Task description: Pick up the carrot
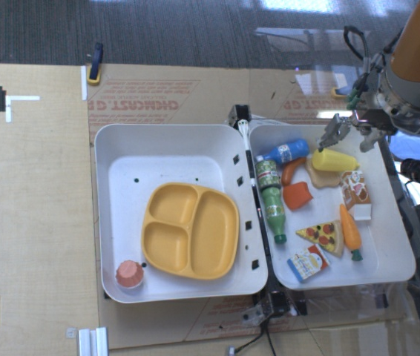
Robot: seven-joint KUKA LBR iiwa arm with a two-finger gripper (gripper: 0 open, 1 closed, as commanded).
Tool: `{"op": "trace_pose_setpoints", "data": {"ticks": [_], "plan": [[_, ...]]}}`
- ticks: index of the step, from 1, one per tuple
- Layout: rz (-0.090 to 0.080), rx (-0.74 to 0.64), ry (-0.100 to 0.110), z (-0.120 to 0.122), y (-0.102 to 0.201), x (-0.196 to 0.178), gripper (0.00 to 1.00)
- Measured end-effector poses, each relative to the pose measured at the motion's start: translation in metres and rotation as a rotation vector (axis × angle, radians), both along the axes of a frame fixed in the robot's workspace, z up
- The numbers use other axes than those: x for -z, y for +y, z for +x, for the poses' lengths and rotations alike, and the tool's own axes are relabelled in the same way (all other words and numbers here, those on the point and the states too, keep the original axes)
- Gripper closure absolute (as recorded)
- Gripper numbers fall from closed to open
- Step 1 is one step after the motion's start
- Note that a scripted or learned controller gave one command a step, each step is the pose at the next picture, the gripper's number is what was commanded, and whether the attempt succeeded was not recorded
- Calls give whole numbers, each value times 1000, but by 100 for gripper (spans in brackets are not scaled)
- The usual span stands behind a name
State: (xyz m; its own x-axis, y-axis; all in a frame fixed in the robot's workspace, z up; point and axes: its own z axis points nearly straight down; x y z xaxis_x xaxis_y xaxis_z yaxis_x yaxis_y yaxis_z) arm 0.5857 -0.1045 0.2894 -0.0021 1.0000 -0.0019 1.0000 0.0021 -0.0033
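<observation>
From my remote seat I see a desk (32, 221) topped with pale brown cardboard, printed in red letters along its far strip, and beyond it a dark grey ribbed floor (180, 21) catching window glare. A small blue-and-yellow clamp (95, 64) sits at the cardboard's far edge.

Two shallow white bins stand side by side, their inner rims touching. The left bin (121, 154) holds a yellow three-compartment plastic tray (191, 231) near its middle and a small pink round piece (129, 274) in its near left corner, just beside the tray.

The right bin (388, 258) is crowded. A green bottle (271, 199) lies along its left wall, with a blue bottle (286, 152) beyond it. Near these I see a red-orange block (297, 196), a yellow banana-like piece (334, 160) on a tan slab, a white printed packet (356, 191), a toy pizza slice (323, 236) and a small blue-and-white carton (308, 263). The orange carrot with green tip (352, 232) lies at the bin's right side, between the pizza slice and the right wall, just nearer than the packet.

The arm's tool (351, 130) hangs over the far right corner of that bin, its fingers spread and pinching nothing, well apart from the carrot.
</observation>
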Motion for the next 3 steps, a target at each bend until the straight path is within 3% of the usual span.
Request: {"op": "trace_pose_setpoints", "data": {"ticks": [1,2,3], "plan": [[0,-97,-1,-47,-61,75,0],[2,-42,-4,-81,-107,193,0],[0,-36,-10,-78,-108,181,100]]}}
